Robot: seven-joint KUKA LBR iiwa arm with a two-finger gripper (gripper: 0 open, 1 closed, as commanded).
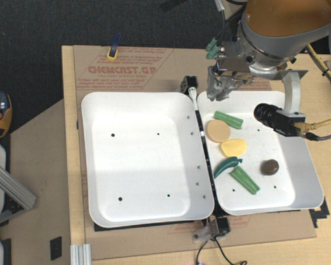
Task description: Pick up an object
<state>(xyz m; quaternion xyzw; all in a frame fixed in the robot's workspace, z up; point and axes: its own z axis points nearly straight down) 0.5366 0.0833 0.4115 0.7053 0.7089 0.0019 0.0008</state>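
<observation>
White bins [138, 197]; green sticks [228, 119]; yellow piece [234, 147]; brown ball [270, 167].

Arm [287, 15] cut off by top edge; pincer [218, 91] fingers indistinct.

The grey arm with its orange band is extended in from the upper right, and the hand [219, 90] is pointed downward.

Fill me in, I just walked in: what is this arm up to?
A grey and orange arm is reaching in from the right, its gripper over the far edge of the right bin. It is set to pick something up. A tan disc, yellow piece, green pieces and a brown ball all lie loose in that bin.
</observation>
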